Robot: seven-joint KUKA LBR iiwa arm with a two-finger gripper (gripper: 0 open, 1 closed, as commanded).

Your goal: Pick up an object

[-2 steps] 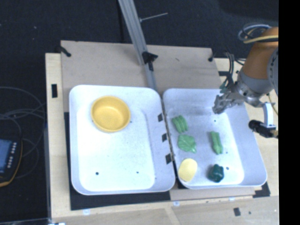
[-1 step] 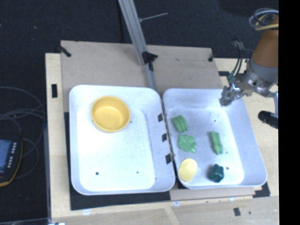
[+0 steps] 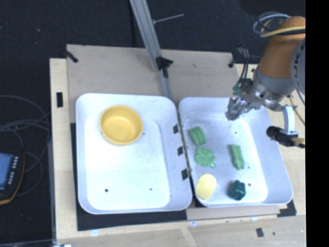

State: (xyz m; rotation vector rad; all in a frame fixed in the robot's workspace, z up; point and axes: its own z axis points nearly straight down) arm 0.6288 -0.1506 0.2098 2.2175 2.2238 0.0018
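Nearest the lower edge of the right bin (image 3: 275, 189) sit a pale yellow lemon-like piece (image 3: 206, 186) and, just beside it to the right, a dark green pepper-like piece (image 3: 237, 190). Further up that same bin lie a leafy green piece (image 3: 205, 157), a ribbed green piece (image 3: 197, 136) above it, and a long light green piece (image 3: 236, 156) off to their right. At the bin's far end the pincer (image 3: 235, 109) hangs over bare white floor, well apart from every green piece, all of which lie below it toward the near rim; whether it is clenched or released I cannot tell. Left of this bin, the left bin (image 3: 123, 184) holds a yellow bowl (image 3: 121, 124), upright.
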